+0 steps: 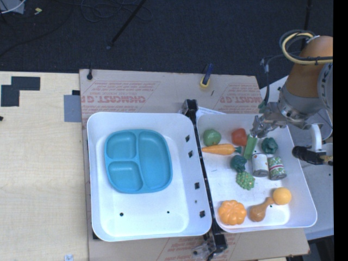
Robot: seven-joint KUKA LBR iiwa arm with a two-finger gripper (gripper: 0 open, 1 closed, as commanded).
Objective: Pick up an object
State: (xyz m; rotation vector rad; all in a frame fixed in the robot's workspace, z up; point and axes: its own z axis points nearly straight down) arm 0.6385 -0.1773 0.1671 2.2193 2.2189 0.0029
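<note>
Green stick point(249, 146) lies tilted in the right bin point(304, 200) beneath the gripper point(260, 128), beside a red tomato point(238, 136); whether its jaws pinch anything cannot be told.

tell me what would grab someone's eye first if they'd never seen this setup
The bright blue divided tray sits alone in the left white bin. The right white bin is crowded with toy food: a carrot, an orange pumpkin, a yellow and tan squash and two small cans. The gripper hangs over that bin's far right part, just above a green stick-shaped piece.
</note>
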